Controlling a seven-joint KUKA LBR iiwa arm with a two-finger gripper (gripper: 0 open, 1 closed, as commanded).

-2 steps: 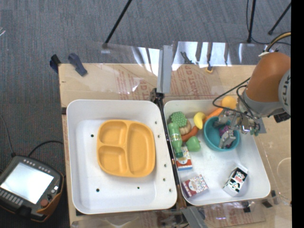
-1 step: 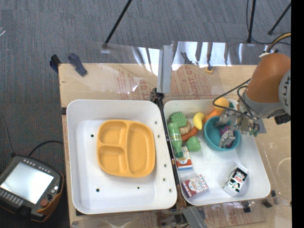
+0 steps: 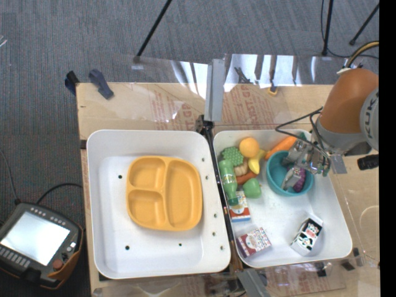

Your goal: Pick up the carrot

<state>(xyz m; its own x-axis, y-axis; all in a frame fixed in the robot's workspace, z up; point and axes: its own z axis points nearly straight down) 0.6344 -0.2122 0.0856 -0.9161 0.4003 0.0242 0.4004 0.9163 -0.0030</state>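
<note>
Two white bins sit side by side on the worktop [image 3: 142, 107]. The left bin [image 3: 105, 166] carries a yellow divided plate [image 3: 164, 192], lying flat near its middle. The right bin [image 3: 337, 228] holds the small things. The carrot [image 3: 281, 145] lies at a slant near that bin's far edge, its lower end touching the rim of a teal bowl [image 3: 276, 175] and its other end pointing toward the arm [image 3: 349, 107]. Just left of it lies a yellow fruit [image 3: 249, 147], with a green bumpy piece [image 3: 232, 155] beside that, and a green bottle [image 3: 227, 181] along the bin's left wall. A second small orange piece [image 3: 247, 177] and a green pepper [image 3: 252, 188] lie between the bottle and the bowl. Nearer the front edge are a small carton [image 3: 239, 211], a red-and-white box [image 3: 254, 241] and a black-and-white carton [image 3: 307, 235].

The gripper [image 3: 299, 173] hangs over the bowl, right of the carrot and not touching it. A purple thing [image 3: 298, 179] shows at its tip inside the bowl; whether the gripper is spread or pressed together, I cannot tell. A handheld screen [image 3: 34, 240] lies on the floor at lower left.
</note>
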